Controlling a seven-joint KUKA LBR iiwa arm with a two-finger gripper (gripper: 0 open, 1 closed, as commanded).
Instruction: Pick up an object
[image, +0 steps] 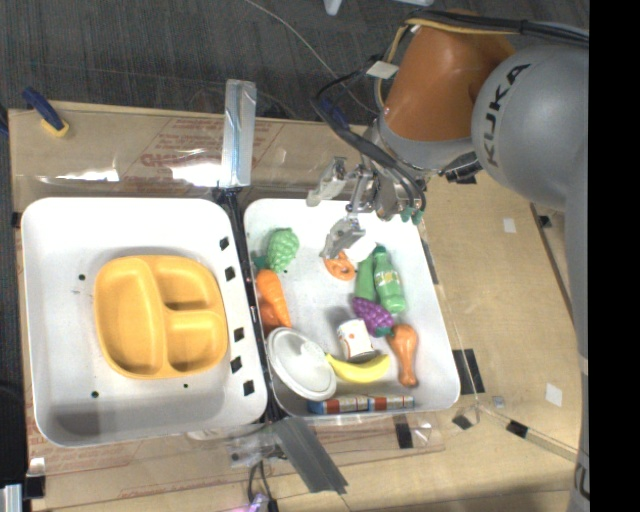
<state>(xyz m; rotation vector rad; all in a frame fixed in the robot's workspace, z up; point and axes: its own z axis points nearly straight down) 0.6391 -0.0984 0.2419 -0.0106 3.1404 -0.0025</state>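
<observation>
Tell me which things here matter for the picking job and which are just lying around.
For the job:
claw
orange piece under it
green bottle
grapes
banana
drumstick
carrot

Lying about:
yellow tray in the left bin
blue clip

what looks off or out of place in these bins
Nothing is spilled or broken. The right bin is crowded: the white bowl lies tilted in the near corner with the banana against it, and toys overlap. The yellow tray sits slightly askew in the left bin. The end effector is over the right bin.
</observation>
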